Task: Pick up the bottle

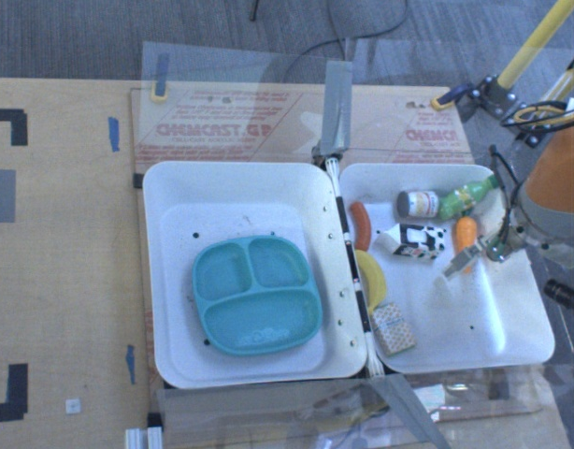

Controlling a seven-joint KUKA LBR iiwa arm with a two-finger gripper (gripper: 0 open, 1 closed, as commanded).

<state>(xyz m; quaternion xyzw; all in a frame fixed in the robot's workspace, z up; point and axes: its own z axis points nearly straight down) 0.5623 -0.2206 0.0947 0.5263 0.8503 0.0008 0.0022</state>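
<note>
- I see the bottle [448, 201] lying on its side at the far end of the right bin [511, 335], green body, white cap end toward the left.
- The gripper [465, 262] hangs just near of it, beside the carrot [466, 232]; I cannot tell its state, and nothing shows in it.
- I judge the pick not yet done: the bottle rests on the bin floor.
- Left to do: move over the bottle, grasp, lift.
- The left bin [165, 195] holds a teal tray [257, 294].

The arm [558, 181] is cut off by the right frame edge. Finger spacing on the gripper [469, 258] is too small and blurred to determine.
</note>
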